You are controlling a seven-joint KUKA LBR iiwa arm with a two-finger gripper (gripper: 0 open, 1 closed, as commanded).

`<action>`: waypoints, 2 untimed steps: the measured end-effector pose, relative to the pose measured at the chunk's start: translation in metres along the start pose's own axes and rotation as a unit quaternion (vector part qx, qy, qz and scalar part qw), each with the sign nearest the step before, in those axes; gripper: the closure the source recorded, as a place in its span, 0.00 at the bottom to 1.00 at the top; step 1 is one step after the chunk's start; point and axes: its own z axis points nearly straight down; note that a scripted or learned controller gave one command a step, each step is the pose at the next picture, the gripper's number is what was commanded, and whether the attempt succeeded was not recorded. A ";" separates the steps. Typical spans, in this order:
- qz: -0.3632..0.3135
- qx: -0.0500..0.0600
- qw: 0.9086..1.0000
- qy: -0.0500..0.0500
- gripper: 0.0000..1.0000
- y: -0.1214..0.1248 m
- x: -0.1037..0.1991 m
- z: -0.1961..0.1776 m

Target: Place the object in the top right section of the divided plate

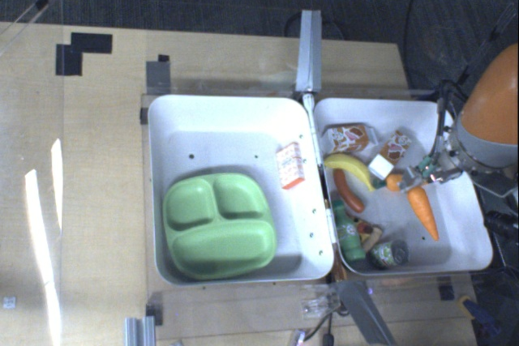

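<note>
Plate [219, 224] left bin [203, 121]; carrot [422, 211], banana [350, 168] right bin [462, 247].

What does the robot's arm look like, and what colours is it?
The arm coming in from the right is big and rounded, with a bright orange band above a grey ring. At its tip sits a small gripper of dark and silvery metal parts, with a thin cable running up beside it.

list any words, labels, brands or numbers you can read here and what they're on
None can be read.
Red and white carton in the left bin: print too small and blurred.
Two brown and white snack packets in the right bin: printed, illegible.
Green bottle and dark can: labels blurred.
Green divided plate: no markings.
</note>
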 end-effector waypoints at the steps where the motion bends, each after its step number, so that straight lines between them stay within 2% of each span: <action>1: -0.013 0.001 1.000 0.001 1.00 0.004 0.095 0.004; 2: -0.043 0.000 0.999 0.001 1.00 0.029 0.165 -0.053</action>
